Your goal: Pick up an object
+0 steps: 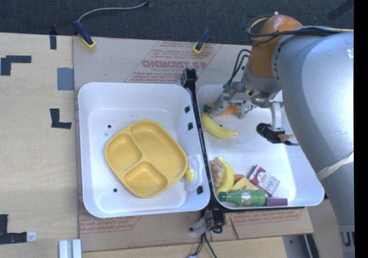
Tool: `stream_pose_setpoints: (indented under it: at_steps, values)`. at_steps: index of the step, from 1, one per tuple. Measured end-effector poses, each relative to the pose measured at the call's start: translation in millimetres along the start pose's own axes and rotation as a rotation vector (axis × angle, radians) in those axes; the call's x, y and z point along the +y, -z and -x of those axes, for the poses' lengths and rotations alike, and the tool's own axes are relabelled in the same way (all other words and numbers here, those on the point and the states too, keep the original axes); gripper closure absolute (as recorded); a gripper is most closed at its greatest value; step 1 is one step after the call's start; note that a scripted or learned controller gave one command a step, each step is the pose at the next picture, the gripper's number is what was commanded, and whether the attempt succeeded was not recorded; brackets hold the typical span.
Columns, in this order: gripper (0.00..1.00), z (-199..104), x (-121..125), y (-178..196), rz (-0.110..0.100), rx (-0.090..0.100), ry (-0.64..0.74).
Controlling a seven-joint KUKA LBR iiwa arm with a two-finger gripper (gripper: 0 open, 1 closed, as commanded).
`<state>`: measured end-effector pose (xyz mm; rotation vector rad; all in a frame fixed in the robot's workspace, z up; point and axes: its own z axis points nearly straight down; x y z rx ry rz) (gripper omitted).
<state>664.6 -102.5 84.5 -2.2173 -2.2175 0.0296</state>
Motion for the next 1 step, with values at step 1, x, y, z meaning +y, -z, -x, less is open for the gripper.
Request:
stream_pose_setpoints:
  at_steps: [1]
  values:
    - [0.0,1.8,0.6,0.0,0.002,0.002,0.001]
